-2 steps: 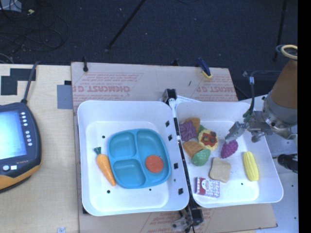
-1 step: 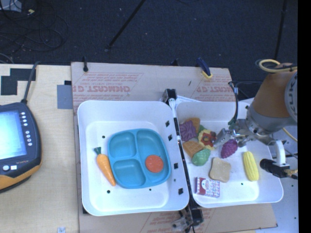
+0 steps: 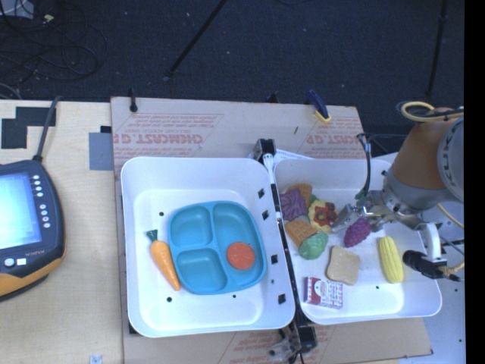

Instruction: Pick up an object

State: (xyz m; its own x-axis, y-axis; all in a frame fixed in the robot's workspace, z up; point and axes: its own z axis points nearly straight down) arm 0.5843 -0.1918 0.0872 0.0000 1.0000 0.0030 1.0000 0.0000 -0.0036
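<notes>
Camera view looks down on the grey arm with its orange band reaching in from the right over the right-hand shallow white bin (image 3: 424, 305). Its two-finger gripper (image 3: 362, 217) sits low in that bin, its metal tips right at the upper end of a purple oblong toy vegetable (image 3: 357, 231); whether the tips are spread or pinched on the vegetable cannot be made out from this angle, so no hold can be confirmed. Around the purple piece lie the other toy foods of the right bin: a yellow ear of corn (image 3: 390, 258) to its right, a tan slice of bread (image 3: 343, 265) just below it, a green rounded piece (image 3: 313, 245) to its left, an orange wedge (image 3: 298, 229) beside that, a cluster of red and yellow pieces (image 3: 321, 213) above, a darker purple leafy item (image 3: 292, 202) near the bin's left wall, and a small red and white carton (image 3: 323, 292) toward the front. The left-hand white bin (image 3: 140, 294) holds a blue plastic divided plate (image 3: 198, 233), with a round red-orange toy tomato (image 3: 241, 255) in the plate's lower right compartment and an orange toy carrot (image 3: 163, 261) lying on the bin floor just beside the plate's left edge.
</notes>
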